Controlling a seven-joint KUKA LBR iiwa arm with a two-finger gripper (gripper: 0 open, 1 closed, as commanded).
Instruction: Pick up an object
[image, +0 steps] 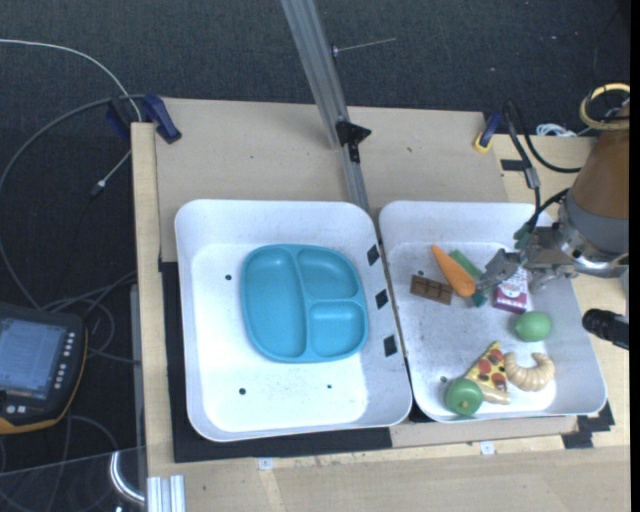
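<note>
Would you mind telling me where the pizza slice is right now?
The pizza slice lies in the right bin, near its front edge, between the green apple and the croissant.

We look down on a pale wooden counter set on a dark carpeted floor, where thin white cables loop across the left side. A handheld control pendant with a lit screen lies on the floor at the left edge, and blue clamps grip the counter's far corners. A grey metal rail slants in from the top, under even light.
</note>
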